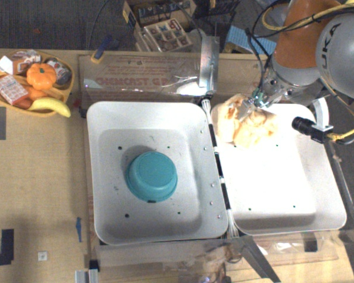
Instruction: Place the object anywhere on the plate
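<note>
We see the gripper (pixel 261 101) at the far left corner of the right bin (pixel 307 211), low over a pale, crumpled object (pixel 245 125). Whether it grips the object we cannot tell, because the wrist covers the place. The object spreads from the gripper toward about 7 o'clock, lying against the bin's left wall, and its long axis seems to run from 11 to 5 o'clock. The teal plate (pixel 152 176) sits in the middle of the left bin (pixel 106 128), at about 8 o'clock from the gripper and well apart. We judge the coming move must carry the object over the wall between the bins.
</note>
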Available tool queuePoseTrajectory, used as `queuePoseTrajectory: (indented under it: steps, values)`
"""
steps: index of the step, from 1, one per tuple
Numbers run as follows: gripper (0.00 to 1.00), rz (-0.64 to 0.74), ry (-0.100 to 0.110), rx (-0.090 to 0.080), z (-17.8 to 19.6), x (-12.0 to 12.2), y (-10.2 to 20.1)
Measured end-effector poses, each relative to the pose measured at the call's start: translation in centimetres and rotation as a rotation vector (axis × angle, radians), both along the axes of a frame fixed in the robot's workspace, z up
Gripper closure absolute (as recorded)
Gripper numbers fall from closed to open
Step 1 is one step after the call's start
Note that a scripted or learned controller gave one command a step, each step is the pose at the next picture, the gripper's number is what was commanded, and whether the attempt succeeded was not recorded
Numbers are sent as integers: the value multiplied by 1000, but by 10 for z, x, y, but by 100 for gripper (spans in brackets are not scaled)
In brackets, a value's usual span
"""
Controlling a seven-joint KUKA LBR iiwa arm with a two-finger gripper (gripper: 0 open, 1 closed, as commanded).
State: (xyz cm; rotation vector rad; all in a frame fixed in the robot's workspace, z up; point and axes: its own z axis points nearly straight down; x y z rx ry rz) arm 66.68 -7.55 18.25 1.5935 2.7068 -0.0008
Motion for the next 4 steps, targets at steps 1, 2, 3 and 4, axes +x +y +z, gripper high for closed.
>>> queuePoseTrajectory:
  steps: [1,2,3,4]
  values:
    - [100,-1,-2,-1,40,1,-1]
    - [100,399,3,2,38,-9,49]
    - [100,798,1,3,47,-27,94]
    - [100,1057,1,3,51,-46,132]
